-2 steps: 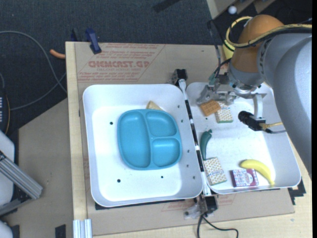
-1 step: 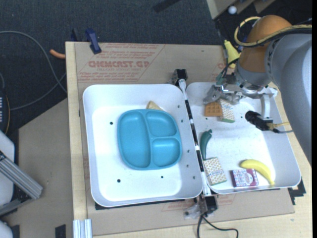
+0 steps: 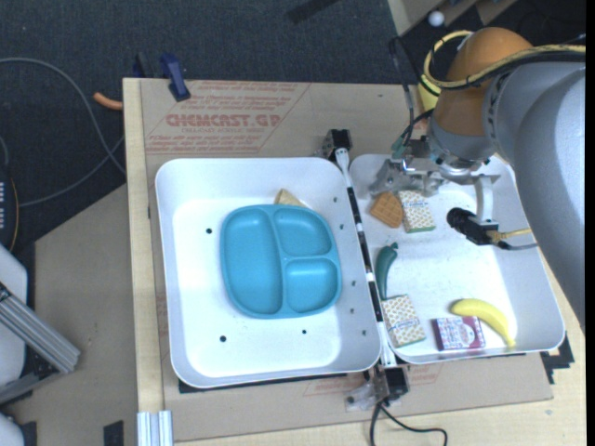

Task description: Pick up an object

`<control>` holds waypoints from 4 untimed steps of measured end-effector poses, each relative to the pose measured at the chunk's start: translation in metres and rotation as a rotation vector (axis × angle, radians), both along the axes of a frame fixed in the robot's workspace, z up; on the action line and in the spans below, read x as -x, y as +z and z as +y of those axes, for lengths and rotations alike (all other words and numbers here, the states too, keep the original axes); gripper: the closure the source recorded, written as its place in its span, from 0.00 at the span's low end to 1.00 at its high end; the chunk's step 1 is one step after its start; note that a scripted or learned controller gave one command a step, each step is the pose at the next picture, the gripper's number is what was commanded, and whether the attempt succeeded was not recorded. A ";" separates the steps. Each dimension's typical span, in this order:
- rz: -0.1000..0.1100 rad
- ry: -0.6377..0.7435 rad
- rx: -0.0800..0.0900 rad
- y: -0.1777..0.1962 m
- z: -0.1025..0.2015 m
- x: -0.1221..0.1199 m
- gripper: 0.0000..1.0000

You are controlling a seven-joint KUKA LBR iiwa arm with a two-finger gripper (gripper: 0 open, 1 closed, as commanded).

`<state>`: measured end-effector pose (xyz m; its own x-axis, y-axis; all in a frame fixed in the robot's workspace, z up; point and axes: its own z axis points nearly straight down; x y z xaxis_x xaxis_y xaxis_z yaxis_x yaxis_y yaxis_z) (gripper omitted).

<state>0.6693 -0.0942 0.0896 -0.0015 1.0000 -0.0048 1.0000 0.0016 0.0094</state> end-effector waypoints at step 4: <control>0.004 -0.005 -0.004 0.025 -0.041 0.074 1.00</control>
<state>0.5949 -0.1352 0.1143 0.0036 1.0000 -0.0005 1.0000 -0.0036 0.0049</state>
